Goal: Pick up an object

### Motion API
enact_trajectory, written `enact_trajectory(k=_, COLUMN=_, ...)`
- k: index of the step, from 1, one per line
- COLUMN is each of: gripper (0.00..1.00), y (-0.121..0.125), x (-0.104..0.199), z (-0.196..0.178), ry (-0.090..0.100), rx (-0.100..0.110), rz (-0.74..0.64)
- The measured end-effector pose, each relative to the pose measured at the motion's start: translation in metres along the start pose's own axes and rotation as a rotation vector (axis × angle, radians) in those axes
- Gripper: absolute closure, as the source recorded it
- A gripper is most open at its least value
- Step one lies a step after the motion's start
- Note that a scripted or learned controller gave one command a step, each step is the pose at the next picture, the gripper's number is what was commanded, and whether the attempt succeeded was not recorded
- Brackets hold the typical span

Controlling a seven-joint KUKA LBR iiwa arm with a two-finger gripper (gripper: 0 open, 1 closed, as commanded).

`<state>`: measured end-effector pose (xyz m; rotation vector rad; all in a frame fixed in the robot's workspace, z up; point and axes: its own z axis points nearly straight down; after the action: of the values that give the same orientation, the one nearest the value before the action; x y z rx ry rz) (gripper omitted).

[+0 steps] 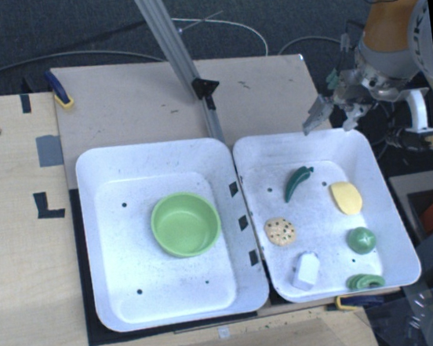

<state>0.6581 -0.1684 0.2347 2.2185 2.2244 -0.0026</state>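
My gripper (333, 118) hangs above the far rim of the right bin (319, 137), fingers spread open with nothing between them. Inside that bin lie a dark green pepper (296, 181), a yellow lemon-like piece (346, 197), a speckled cookie (280, 231), a round green ball (361, 240), a small white block (305, 270) and a green coiled piece (364, 281) at the near right corner. All of these lie nearer the camera than the gripper.
The left bin (102, 175) holds a light green bowl (185, 224). A slanted metal pole (176, 43) rises behind the bins. Cables run across the dark floor at the back, and a blue-and-yellow clamp (58, 89) sits at the bench's far left.
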Motion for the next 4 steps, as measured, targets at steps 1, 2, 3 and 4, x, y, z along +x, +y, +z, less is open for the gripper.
enact_trajectory(k=1, gripper=0.0, y=0.0, x=0.0, z=0.0, ry=0.0, rx=0.0, rz=0.0)
enact_trajectory(k=2, gripper=0.0, y=-0.003, x=0.004, z=0.065, ry=0.001, rx=0.007, rz=0.001)
enact_trajectory(k=3, gripper=0.0, y=-0.014, x=0.008, z=0.116, ry=0.001, rx=0.006, rz=0.001)
enact_trajectory(k=4, gripper=0.0, y=-0.014, x=0.009, z=0.149, ry=0.001, rx=0.004, rz=0.0)
